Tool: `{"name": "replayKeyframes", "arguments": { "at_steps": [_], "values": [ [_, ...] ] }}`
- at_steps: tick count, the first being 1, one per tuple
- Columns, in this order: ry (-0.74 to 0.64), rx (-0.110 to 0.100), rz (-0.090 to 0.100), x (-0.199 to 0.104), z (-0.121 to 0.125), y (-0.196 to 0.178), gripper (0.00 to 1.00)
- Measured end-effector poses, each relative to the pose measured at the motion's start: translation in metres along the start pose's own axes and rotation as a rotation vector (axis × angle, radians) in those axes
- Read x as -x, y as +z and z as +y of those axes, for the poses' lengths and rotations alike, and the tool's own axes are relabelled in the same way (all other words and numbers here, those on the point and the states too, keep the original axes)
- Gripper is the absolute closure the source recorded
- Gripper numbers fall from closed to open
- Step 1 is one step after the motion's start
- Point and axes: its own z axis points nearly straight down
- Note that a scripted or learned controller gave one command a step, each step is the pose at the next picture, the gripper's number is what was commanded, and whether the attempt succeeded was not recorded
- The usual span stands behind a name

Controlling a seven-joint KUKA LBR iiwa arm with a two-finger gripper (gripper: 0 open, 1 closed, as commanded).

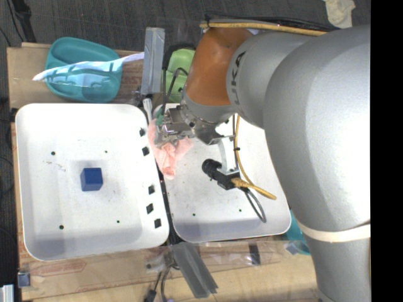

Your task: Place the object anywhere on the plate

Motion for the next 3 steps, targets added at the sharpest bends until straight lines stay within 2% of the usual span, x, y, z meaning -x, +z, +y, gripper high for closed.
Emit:
{"name": "replayKeyframes", "arguments": {
  "at_steps": [1,2,3],
  "values": [
    [0.211,0.002,0.000,-0.081,-0.022,-0.039,1.00],
    [0.213,-0.002,-0.001,-0.016,-0.060,-0.014,1.00],
    [0.202,0.001,0.001,-0.090,-0.028,-0.033,1.00]
  ]
}}
